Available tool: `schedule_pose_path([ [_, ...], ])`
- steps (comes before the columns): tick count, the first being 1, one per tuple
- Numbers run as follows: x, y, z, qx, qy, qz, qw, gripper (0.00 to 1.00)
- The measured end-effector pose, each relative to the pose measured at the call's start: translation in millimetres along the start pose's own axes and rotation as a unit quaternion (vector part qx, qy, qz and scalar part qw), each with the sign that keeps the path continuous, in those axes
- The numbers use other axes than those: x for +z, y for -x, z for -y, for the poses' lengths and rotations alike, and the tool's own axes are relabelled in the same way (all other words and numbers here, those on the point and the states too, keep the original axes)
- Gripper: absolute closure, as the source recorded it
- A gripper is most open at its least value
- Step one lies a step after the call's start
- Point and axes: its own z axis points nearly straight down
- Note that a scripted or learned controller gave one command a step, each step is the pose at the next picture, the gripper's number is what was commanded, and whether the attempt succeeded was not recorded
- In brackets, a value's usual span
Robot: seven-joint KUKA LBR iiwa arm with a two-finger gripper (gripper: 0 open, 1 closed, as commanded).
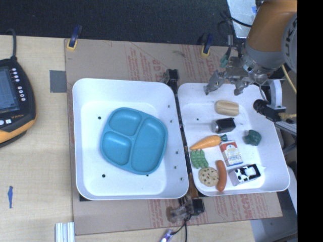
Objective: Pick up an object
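The nearest pickable piece is a tan bread roll [226,107], lying in the right bin [194,97] just below the gripper [225,86] and not touching it. The gripper hangs over the far end of that bin with its two fingers spread apart, one tip toward the left at the bin's upper wall and one toward the right, and nothing sits between them.

Directly below the roll, farther from the gripper, lies a small black block [225,124], close against the roll's near side. Down and to the right of the gripper, well clear of the roll, rests a dark green lump [253,137] near the bin's right wall. An orange carrot [206,142] lies slantwise below the black block. Beyond it, at the end of the bin farthest from the gripper, the toys crowd together: a red and white carton [231,154], a green leafy piece [199,159], a cookie [207,176], a sausage [221,175] and a black and white block [246,173] (its nature is hard to tell).

Far to the gripper's left, the left bin [88,92] holds a blue divided plate [133,140]. A handheld controller [12,100] rests on the bench at the far left.
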Motion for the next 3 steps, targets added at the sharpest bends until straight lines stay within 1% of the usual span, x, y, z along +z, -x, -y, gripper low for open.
schedule_pose_path([
  [1, 123.4, 49.8, 51.0, 0.000, 0.000, 0.001, 1.0000, 0.00],
  [2, 111.9, 50.5, 49.9, -0.002, 0.001, 0.003, 1.0000, 1.00],
  [3, 35.6, -12.4, 48.0, -0.001, 0.002, 0.000, 1.0000, 1.00],
])
